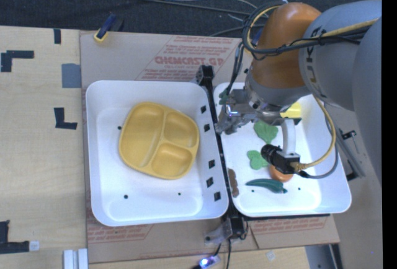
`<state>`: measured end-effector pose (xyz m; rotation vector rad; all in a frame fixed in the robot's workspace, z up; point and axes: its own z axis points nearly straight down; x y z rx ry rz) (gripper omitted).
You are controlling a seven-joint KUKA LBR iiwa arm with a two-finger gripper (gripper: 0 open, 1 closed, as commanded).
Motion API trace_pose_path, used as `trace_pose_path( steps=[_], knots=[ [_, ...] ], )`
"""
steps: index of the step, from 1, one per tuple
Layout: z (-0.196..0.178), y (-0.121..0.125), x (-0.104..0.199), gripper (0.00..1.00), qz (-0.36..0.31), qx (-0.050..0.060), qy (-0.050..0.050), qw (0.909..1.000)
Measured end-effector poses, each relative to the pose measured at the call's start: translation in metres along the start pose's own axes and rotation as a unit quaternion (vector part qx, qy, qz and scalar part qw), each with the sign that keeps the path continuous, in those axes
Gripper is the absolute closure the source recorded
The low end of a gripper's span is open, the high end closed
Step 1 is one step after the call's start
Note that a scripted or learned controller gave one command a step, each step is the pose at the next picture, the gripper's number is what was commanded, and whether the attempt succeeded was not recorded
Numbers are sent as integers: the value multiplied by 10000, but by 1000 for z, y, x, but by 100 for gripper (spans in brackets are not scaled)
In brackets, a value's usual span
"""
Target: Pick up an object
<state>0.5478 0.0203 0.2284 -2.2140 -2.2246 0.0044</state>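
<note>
Arm [322,44] bent over right bin [335,193]; tool [248,114] low inside.

grey rounded KUKA arm link [347,57], smooth shell; glossy orange dome-shaped band [282,44] just above the wrist; black and yellow cables [322,156] looped around it; silver metal gripper block [248,114] below; small black-and-orange fitting [280,158] beside it

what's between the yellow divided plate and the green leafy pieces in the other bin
In the camera view, between the yellow divided plate and the green leafy pieces run the two bins' adjoining white walls with black clips on them; near them, bare white floor.
</note>
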Motion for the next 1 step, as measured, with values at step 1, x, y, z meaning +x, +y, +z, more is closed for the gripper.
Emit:
trace_pose_path(
  steps=[1],
  knots=[
    [-4,-23,41,100,-7,-2,5,10000]
  ],
)
